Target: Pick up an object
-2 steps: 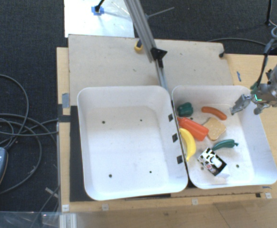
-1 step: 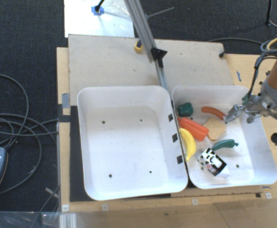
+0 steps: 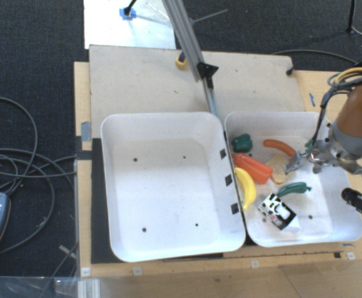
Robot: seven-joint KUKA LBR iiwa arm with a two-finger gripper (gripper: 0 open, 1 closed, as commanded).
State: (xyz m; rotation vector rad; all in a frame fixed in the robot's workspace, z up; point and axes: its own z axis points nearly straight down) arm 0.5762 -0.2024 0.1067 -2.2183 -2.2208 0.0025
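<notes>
Target candidates: cluster in the right bin [image 3: 339, 228]; tan round piece [image 3: 279, 175] nearest the claw, with a small red-orange sausage shape [image 3: 280, 146] just above it.
Other pieces: orange carrot-like piece [image 3: 253, 167] beside a yellow banana [image 3: 247, 187] along the bin's left wall; dark green pepper-like lump [image 3: 241, 143] toward the upper left; teal-handled tool [image 3: 294, 189] below the tan piece; black-and-white patterned box [image 3: 277, 211] lower still.
Progress: nothing lifted; every piece resting on the bin floor; the grasp itself not yet made, so pick and raise both left to do.
Claw: gripper [image 3: 297, 162] low inside the right bin, reaching in from the right, fingertips pointing toward the tan piece.
Claw state: impossible to tell from this slant whether spread or clenched; nothing seen between the tips.
Relation: tan piece just beside the tips, perhaps touching, slightly below-left of them; sausage shape near, above-left; teal tool near, below.
Left bin [image 3: 112, 166]: well apart from the claw, across the dividing wall.
Judgement: early stage, probably an approach or a closing attempt on the tan piece.
</notes>
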